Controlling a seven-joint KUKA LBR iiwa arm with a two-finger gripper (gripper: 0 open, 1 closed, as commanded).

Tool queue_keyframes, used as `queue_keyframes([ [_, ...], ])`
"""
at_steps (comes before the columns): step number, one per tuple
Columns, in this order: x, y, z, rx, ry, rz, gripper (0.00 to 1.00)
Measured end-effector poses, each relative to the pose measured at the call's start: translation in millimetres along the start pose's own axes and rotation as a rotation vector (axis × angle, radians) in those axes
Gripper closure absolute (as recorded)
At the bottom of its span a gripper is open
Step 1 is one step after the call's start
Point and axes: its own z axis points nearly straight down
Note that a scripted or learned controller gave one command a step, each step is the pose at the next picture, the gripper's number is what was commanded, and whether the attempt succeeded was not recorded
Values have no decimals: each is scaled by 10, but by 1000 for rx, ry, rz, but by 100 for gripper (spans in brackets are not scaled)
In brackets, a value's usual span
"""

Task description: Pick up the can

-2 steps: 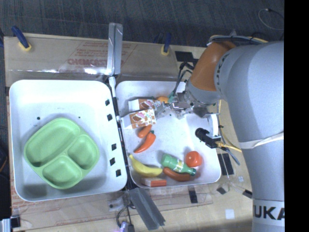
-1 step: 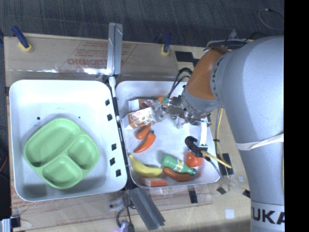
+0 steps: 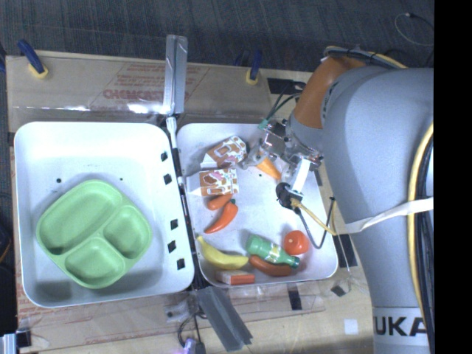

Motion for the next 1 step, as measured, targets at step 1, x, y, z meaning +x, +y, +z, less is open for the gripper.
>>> queue_keyframes([
  [1,27,-20,-72,9,-1,-12,100],
])
